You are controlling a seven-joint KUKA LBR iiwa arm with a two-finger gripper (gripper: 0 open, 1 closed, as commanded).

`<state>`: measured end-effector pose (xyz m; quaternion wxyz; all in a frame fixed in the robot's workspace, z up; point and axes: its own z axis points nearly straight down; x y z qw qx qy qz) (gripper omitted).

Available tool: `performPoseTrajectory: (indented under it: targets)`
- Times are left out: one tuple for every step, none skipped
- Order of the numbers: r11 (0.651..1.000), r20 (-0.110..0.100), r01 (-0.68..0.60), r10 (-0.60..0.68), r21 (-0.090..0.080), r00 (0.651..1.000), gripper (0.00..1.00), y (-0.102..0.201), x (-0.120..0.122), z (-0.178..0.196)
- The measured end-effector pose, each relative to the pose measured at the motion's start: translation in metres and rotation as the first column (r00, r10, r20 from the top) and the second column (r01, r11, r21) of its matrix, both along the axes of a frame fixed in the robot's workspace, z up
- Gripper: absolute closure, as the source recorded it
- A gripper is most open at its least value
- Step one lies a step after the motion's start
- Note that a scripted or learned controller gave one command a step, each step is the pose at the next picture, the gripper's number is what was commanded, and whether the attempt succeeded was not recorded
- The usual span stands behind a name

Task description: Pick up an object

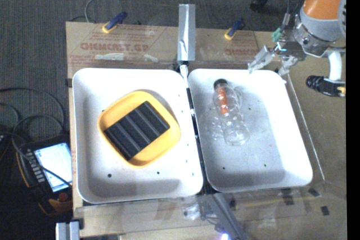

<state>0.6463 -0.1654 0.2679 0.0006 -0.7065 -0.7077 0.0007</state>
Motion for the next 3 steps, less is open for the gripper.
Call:
performPoseTrajectory:
  targets:
    - [0.988,0.0,-0.156,0.156,0.0,0.988,0.0,0.039,0.018,-0.164]
    - [0.98,0.014,-0.197,0.197,-0.006,0.98,0.0,0.049,-0.033,-0.176]
    - [0.98,0.018,-0.198,0.198,-0.001,0.98,1.0,0.051,-0.032,-0.166]
